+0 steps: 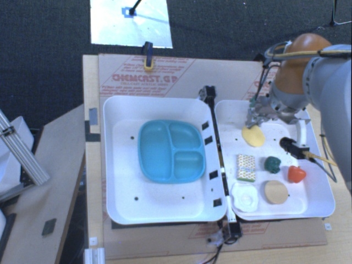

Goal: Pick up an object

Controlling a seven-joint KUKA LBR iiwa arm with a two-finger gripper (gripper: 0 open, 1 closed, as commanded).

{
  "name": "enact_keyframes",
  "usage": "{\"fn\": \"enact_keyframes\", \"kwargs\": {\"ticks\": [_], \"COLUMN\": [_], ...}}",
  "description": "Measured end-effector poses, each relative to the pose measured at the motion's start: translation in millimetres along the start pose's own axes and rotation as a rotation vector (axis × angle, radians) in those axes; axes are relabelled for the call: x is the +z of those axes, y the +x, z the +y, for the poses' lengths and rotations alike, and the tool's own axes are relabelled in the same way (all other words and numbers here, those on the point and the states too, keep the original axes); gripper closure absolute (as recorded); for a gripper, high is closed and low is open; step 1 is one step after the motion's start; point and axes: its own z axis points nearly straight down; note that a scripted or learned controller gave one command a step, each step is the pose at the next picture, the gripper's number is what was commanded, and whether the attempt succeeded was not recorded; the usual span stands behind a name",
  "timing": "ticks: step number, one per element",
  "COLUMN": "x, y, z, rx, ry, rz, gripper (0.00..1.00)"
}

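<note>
The fingers [254, 122] hang just above the yellow lemon-shaped toy [253, 136] in the right bin [322, 205]. I cannot tell their state. Nothing is lifted yet.

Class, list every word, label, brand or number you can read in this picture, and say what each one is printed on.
"CHEMCAST GP": large red letters on the brown sheet under the two bins, behind the left bin.
Smaller red lines above and below it: too blurred to read.
Red print on the same sheet behind the right bin and along the front edge: too small to read.
</note>
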Motion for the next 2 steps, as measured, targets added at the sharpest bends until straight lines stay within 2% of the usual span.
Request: {"fn": "enact_keyframes", "kwargs": {"ticks": [2], "x": [-117.0], "y": [-8.4], "z": [3.4], "rx": [0.003], "ry": [0.007], "rz": [-0.001], "gripper": [1.0]}}
